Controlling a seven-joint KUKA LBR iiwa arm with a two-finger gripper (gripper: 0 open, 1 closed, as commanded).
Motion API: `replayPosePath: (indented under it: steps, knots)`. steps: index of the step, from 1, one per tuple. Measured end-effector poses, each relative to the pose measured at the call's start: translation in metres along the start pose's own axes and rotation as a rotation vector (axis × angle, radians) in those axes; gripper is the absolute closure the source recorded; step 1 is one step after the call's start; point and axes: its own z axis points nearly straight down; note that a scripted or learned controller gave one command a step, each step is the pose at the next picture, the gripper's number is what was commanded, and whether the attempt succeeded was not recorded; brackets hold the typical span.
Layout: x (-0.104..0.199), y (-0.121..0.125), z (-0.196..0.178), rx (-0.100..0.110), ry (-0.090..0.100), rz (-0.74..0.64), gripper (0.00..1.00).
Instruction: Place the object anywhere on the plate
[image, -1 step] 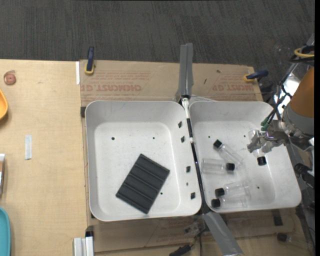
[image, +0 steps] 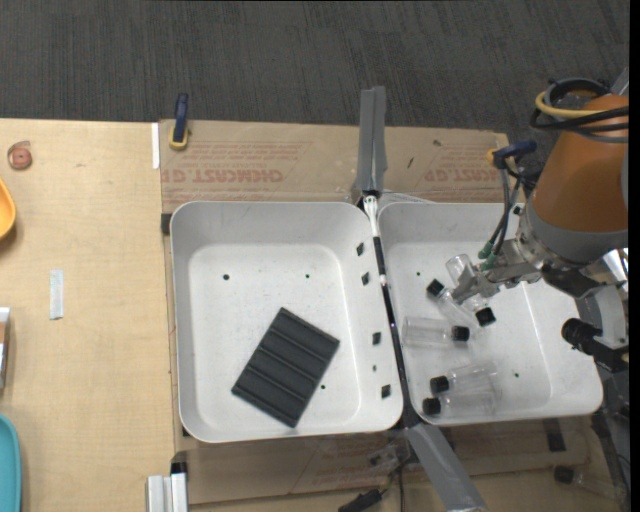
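A black ridged plate (image: 287, 366) lies flat and tilted in the left bin (image: 200, 240), toward its front. Several clear tubes with black caps lie in the right bin (image: 560, 400): one (image: 430, 333) near the divider, two more (image: 468, 385) near the front wall. My gripper (image: 468, 288) hangs low over the right bin's middle, reaching in from the right. A clear tube (image: 457, 268) sits right beside its tip, and small black caps (image: 435, 288) (image: 485, 316) lie on either side. I cannot make out whether anything is in its grasp.
The grey divider bar (image: 372, 150) runs between the bins. Cardboard (image: 260, 165) lies behind them. A blue clamp (image: 180, 120) sits at the back left. The arm's orange band (image: 585, 190) and cables loom over the right bin's far right.
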Motion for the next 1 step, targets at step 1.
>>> replayPosePath:
  steps: [1]
  knots:
    - [0.0455, 0.0362, -0.0431, 0.0, -0.001, -0.225, 1.0]
